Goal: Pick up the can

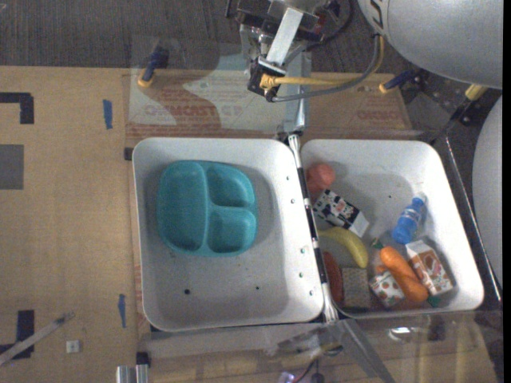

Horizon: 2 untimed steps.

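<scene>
— Camera view, where's the can (pixel 332 276)?
— Lower middle of the frame, in the right bin (pixel 455 190), against its left wall, beside the banana (pixel 348 246).
— Gripper (pixel 267 80)?
— Top centre, beyond both bins. Open or closed, I cannot tell.

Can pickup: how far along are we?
Nothing looks done. The gripper hangs beyond the bins' far edge. What may be the can, a red cylinder, lies in the right bin against its left wall, beside the banana. Reach, grasp and lift all remain.
</scene>
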Each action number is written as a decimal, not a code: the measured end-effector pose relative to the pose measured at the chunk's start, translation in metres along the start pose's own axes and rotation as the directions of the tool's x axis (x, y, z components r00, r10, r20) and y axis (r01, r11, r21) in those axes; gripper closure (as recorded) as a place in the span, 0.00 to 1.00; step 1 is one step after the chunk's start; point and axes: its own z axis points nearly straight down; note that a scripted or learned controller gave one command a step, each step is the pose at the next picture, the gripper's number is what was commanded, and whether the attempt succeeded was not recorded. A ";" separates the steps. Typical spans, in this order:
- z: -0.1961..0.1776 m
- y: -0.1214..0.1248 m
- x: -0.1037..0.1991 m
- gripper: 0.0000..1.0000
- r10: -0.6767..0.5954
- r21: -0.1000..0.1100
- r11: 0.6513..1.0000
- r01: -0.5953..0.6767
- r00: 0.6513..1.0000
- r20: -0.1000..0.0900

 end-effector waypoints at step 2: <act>-0.015 0.001 0.005 1.00 -0.010 -0.001 1.000 0.010 1.000 0.004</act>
